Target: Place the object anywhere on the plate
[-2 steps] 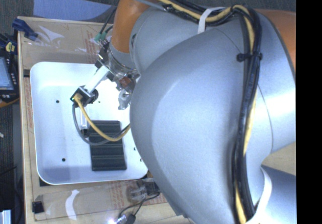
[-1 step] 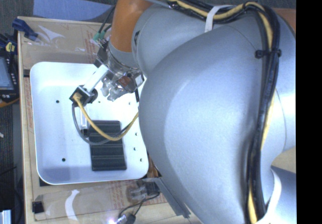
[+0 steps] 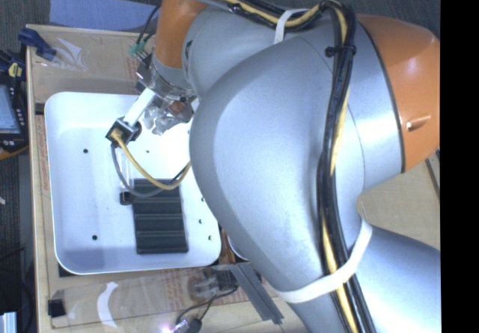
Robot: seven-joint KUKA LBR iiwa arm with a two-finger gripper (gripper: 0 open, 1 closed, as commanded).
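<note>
The grey arm [image 3: 299,174] bulks across the right and middle of the view, a black and yellow cable bundle [image 3: 333,137] running along its shell under white ties. Its orange wrist band [image 3: 176,17] sits near the top, over the back edge of the bench. Below the band, the gripper [image 3: 155,113] hangs over the back part of the left white bin [image 3: 75,174], close to that bin's rear wall. From this angle its metal parts are a small, glinting cluster, and I cannot tell whether it is spread wide or closed, nor whether it grips anything. A small black connector [image 3: 120,132] beside it feeds a yellow wire [image 3: 153,183] that loops down across the bin floor. A black ribbed block [image 3: 159,223], probably the object, lies flat on the floor of the same bin, toward its front right corner and just short of the front wall, well apart from the gripper. The wire loop ends close to the block's upper left corner, though whether they touch is unclear. A blue sheet [image 3: 86,6] lies beyond the wooden bench [image 3: 97,51] at the upper left.
</note>
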